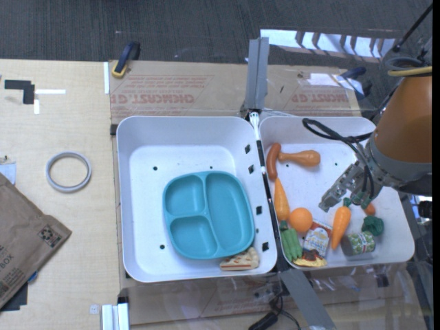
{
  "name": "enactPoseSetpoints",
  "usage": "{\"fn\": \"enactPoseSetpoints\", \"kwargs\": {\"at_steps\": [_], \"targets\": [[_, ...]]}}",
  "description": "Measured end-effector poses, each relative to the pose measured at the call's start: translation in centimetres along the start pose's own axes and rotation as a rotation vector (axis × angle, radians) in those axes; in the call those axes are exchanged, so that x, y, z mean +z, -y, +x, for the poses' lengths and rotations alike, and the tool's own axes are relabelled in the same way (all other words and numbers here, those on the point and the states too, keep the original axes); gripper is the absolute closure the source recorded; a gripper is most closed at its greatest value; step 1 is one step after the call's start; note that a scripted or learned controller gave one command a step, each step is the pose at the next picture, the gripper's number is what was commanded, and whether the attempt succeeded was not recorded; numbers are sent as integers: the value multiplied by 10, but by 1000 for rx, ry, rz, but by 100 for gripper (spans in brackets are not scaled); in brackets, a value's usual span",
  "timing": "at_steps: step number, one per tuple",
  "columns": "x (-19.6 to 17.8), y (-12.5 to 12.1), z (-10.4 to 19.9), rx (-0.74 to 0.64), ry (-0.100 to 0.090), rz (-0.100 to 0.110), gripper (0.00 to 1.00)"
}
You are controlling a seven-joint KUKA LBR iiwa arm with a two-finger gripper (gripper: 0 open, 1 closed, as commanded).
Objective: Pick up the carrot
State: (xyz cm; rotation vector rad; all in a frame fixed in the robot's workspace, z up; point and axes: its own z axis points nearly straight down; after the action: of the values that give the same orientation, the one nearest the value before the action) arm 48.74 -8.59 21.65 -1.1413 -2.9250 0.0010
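Arm (405,126) reaching from right, wrist angled down; jaws perhaps parted.

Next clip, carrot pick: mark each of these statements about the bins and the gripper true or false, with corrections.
1. The carrot lies in the right bin. True.
2. The teal divided plate sits in the right bin. False: it sits in the left bin.
3. The gripper is above the right bin, close to the carrot's top end. True.
4. The orange ball rests on the plate. False: it is in the right bin.
5. A tape ring lies on the bench left of the bins. True.
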Motion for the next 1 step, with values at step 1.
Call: {"fn": "enactPoseSetpoints", "kwargs": {"at_steps": [1], "targets": [[0,0,0,0,0,0,0]]}}
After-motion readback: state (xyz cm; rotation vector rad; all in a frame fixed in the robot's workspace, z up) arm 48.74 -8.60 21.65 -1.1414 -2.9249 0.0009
